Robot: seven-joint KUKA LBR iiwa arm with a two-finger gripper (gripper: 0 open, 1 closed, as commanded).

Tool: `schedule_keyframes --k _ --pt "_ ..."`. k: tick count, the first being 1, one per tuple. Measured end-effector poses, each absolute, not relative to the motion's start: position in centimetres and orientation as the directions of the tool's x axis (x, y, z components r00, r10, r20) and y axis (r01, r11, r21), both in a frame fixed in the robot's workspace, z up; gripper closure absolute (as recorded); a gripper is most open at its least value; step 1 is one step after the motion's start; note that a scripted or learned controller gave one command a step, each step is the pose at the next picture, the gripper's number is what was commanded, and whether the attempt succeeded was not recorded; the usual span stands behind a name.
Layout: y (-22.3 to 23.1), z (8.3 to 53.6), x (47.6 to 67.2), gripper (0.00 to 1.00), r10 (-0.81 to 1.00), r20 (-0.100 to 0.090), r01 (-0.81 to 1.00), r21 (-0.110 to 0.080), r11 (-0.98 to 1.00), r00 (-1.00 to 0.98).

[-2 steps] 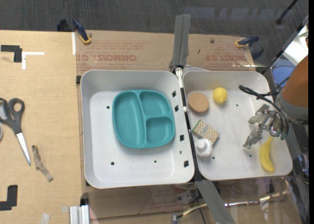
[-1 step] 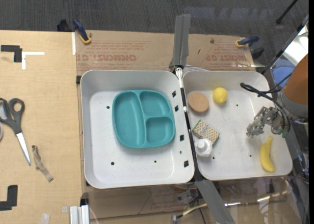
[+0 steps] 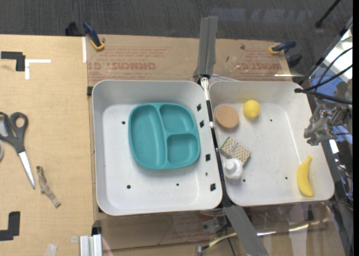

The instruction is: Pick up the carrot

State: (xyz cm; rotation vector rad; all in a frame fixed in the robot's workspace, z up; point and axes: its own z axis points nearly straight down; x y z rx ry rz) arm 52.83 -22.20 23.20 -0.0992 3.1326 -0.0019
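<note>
My gripper (image 3: 318, 127) hangs at the right rim of the right bin (image 3: 269, 187), a grey metal cluster with cables behind it. It is apart from every object in the bin. Nearest to it is a yellow banana (image 3: 304, 177), lying below it by the bin's right wall. A yellow lemon (image 3: 252, 109) and a round tan disc (image 3: 227, 117) sit at the bin's back left. Nothing is seen in the gripper.
A patterned packet (image 3: 235, 150) and a small white bottle (image 3: 233, 168) lie by the right bin's left wall. The left bin (image 3: 109, 193) holds a teal divided plate (image 3: 165, 135). Scissors (image 3: 17, 137) rest on the bench at far left.
</note>
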Motion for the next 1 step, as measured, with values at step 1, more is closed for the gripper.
schedule_keyframes --k 1 --pt "-15.74 24.52 48.35 1.0 -0.217 -0.003 -0.217 0.0 0.976 -0.976"
